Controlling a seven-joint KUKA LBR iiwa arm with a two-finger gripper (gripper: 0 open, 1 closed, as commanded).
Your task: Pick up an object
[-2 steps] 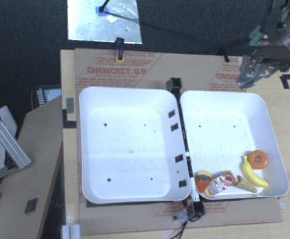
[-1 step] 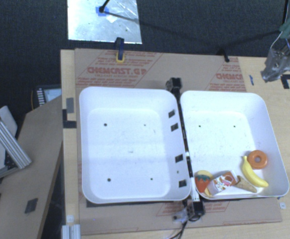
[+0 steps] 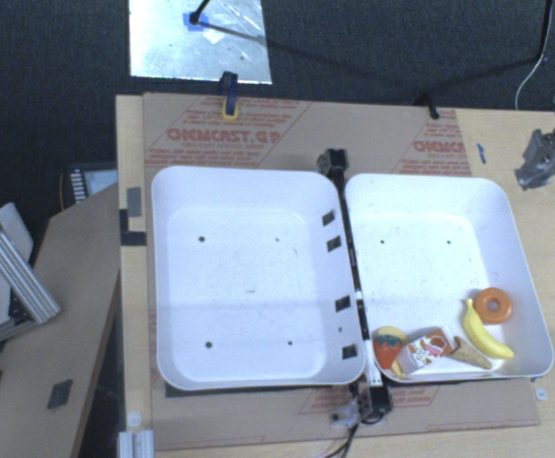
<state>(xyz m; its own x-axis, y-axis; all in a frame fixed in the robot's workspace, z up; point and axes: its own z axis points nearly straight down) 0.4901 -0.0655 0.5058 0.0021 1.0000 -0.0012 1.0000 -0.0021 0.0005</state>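
Observation:
The right bin (image 3: 430,208) holds a cluster of small items along its near edge. A yellow banana (image 3: 483,334) lies next to an orange ring-shaped piece (image 3: 493,303). Beside them are a red and white packet (image 3: 424,349), a round orange and red fruit (image 3: 388,343) and a brown cone-like piece (image 3: 470,355). My gripper (image 3: 544,165) hangs at the far right, beyond the right bin's back corner and well away from the items. Nothing shows between its fingers.
The left bin (image 3: 177,256) sits beside the right one, joined by a black clipped divider (image 3: 346,256). Both rest on a cardboard sheet (image 3: 258,127) on the bench. A shiny metal plate (image 3: 199,27) lies on the dark floor at the back.

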